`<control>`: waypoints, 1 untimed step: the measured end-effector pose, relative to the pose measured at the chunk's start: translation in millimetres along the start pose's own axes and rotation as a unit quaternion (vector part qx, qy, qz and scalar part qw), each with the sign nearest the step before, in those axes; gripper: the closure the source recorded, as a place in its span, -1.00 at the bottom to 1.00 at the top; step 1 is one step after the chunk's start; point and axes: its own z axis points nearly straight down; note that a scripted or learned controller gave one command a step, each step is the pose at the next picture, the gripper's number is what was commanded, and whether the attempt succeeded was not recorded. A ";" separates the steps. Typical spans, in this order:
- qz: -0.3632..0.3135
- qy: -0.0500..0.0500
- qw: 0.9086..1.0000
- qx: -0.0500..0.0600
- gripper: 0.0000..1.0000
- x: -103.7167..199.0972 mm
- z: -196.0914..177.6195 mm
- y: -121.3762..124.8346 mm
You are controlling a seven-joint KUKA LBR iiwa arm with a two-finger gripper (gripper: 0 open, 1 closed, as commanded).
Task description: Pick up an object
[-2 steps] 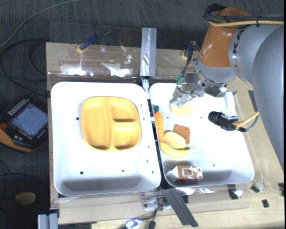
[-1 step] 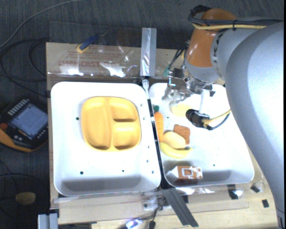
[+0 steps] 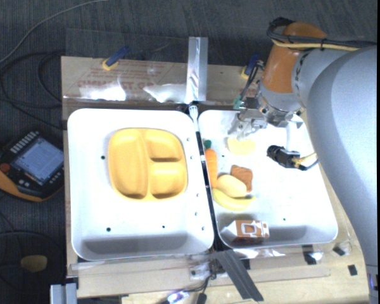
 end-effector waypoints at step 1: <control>0.000 0.000 1.000 0.000 -1.00 0.5 0.0 0.1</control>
